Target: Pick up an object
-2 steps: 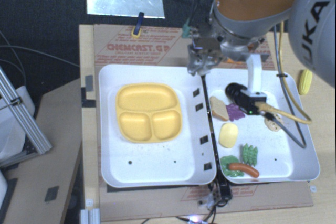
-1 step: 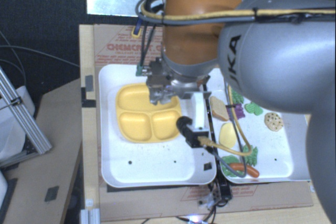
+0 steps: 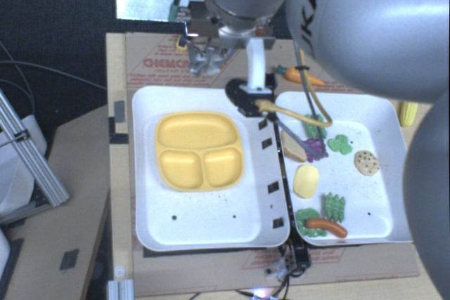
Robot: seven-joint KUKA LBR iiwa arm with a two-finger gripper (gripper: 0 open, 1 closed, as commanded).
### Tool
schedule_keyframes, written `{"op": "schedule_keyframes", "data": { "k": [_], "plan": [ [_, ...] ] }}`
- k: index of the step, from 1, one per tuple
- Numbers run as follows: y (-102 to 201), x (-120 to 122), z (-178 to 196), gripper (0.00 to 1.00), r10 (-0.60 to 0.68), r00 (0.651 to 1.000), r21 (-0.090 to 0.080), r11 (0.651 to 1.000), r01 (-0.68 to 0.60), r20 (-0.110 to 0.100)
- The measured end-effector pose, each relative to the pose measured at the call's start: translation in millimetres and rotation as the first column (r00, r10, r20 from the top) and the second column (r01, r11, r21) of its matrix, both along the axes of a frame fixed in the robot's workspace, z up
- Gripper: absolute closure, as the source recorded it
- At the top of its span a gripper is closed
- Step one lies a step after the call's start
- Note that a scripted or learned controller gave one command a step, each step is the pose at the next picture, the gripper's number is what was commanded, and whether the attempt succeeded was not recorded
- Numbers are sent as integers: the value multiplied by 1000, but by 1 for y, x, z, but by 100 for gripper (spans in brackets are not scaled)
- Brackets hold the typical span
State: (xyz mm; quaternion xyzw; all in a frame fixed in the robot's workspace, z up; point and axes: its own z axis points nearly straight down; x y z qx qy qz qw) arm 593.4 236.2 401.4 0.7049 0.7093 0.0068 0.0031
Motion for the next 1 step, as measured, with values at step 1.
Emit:
{"op": "schedule_keyframes", "data": {
  "k": [1],
  "plan": [
    [-39,61,-42,100,-9,1000,-6,1000,9,-13]
  ]
}}
